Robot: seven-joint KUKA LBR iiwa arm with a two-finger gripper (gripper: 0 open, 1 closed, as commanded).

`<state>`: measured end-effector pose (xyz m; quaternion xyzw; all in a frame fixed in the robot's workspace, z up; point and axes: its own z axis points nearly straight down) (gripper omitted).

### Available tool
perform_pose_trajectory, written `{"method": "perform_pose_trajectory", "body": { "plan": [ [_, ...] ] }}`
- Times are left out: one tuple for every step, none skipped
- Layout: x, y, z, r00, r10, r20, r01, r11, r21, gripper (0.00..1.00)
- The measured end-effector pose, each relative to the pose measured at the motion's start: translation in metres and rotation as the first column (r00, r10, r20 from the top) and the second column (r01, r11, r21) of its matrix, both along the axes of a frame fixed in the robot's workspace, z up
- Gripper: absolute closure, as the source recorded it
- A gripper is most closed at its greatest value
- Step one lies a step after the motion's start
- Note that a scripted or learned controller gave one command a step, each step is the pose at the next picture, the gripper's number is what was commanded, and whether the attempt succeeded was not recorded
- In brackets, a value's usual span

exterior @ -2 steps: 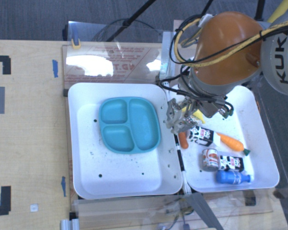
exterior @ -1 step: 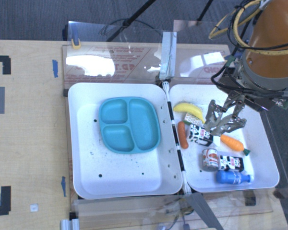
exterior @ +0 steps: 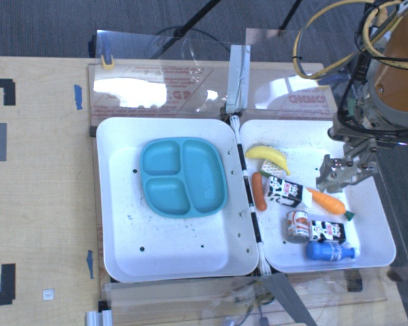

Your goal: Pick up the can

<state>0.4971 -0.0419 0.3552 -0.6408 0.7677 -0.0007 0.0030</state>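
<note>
Pale wood bench, two glossy white bins. Right bin (exterior: 381,212): cylindrical can (exterior: 298,225), red-and-white label, unreadable. Metal gripper (exterior: 338,173) above carrot (exterior: 327,202); finger spread cannot be told.

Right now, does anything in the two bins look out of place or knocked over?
The can lies on its side in the right bin, crowded against a black-and-white carton and near a blue bottle. Otherwise nothing looks spilled or broken; the blue plate sits flat in the left bin.

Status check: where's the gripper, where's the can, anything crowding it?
Gripper above right bin's far side, nothing held. Small red-and-white can lying free, nearer front. Black-and-white carton touching it; blue bottle just beyond.
</note>
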Motion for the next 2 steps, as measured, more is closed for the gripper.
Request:
{"method": "perform_pose_trajectory", "body": {
  "plan": [
    [0.002, 0.001, 0.011, 1.0, -0.005, 0.007, 0.005, 1.0, 0.003, 1.0],
    [0.018, -0.001, -0.016, 0.939, 0.344, -0.005, -0.344, 0.939, 0.0, 1.0]
  ]
}}
